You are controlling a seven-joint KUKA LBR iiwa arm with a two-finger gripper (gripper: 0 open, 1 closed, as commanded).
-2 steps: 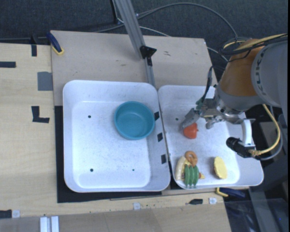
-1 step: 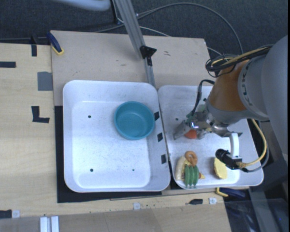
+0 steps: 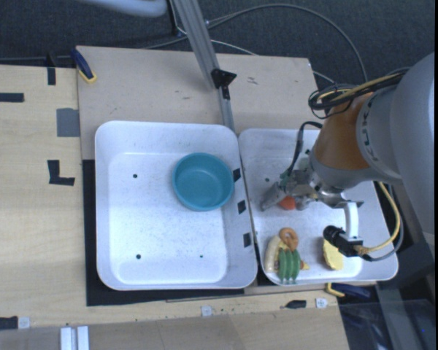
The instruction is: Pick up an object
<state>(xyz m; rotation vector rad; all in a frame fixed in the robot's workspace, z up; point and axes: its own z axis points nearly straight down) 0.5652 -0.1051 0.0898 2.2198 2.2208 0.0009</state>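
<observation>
While the arm [image 3: 365, 133] leans over the right bin [image 3: 259, 148], its gripper [image 3: 281, 197] hangs just above a small red object [image 3: 287, 203] near that bin's middle; how wide it stands, I cannot tell.

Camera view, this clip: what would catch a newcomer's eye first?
The grey arm with its orange band reaches in from the right over the right bin, its claw low beside a small red-orange object. Next, the blue bowl sits alone in the left bin. Toy food lies along the right bin's near edge.
</observation>
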